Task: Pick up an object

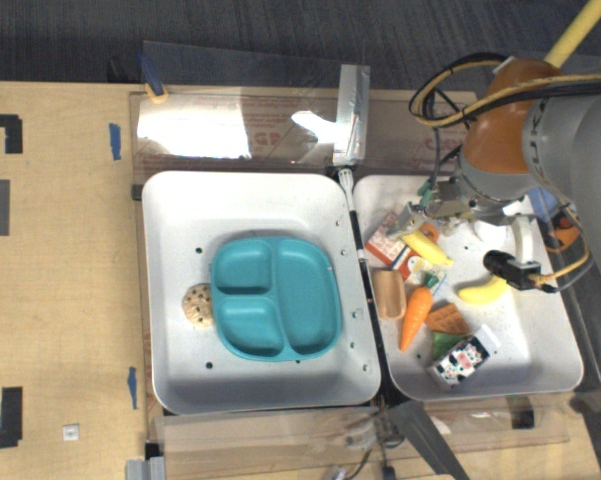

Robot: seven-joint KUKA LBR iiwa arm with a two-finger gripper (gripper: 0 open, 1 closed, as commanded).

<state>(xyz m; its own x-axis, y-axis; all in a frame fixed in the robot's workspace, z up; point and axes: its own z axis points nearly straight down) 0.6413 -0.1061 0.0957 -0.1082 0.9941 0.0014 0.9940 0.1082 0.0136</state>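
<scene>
Toys lie heaped in the right bin (555,363), and any 1 of them would serve the task. From the camera view, the heap runs down the bin's left half: a red-and-white carton (385,248) at the top, a yellow corn-like piece (426,248) just beside it, a tan bread-like roll (388,293), a carrot (414,316) with its long axis running top to bottom and slightly tilted, a banana (482,291) lying roughly crosswise further right, and a black-and-white dotted block (462,360) nearest the bottom edge.

The gripper (442,200) hangs over the bin's upper part, below the orange band of the arm (570,148); whether it is open or closed, I cannot tell. Nothing is visibly held. The carton and corn piece lie just below and left of it, nearest; the carrot and banana lie further down the bin.

The left bin (170,368) holds a teal divided plate (277,296) with a cookie (198,304) touching its left side.
</scene>
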